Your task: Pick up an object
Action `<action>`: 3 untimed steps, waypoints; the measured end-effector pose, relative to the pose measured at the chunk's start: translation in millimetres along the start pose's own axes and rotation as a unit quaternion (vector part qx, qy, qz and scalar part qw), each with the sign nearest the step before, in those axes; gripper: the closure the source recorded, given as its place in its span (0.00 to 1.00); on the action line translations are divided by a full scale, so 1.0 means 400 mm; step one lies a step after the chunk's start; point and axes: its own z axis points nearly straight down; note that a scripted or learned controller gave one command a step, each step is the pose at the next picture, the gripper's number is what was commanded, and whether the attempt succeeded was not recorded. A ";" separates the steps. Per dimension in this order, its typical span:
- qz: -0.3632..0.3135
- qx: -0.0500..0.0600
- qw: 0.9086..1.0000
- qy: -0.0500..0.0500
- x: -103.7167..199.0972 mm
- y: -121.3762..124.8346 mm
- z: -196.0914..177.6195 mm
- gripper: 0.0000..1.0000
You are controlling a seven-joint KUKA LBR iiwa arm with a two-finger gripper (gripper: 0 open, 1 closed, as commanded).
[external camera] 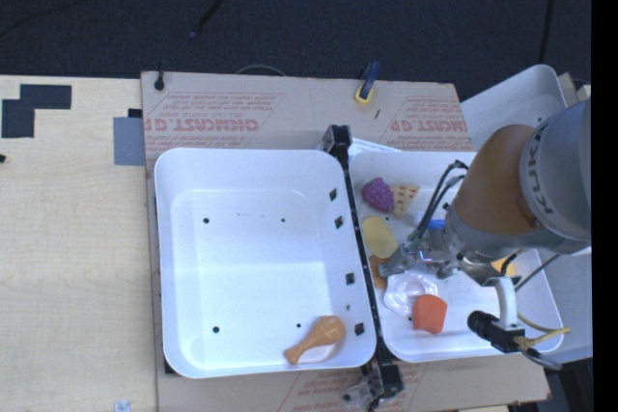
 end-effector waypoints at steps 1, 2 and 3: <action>-0.005 -0.003 1.000 0.000 0.056 0.158 -0.007 0.00; -0.002 -0.002 1.000 0.000 -0.071 0.110 -0.006 0.00; -0.006 0.002 1.000 0.001 -0.011 0.293 0.001 0.00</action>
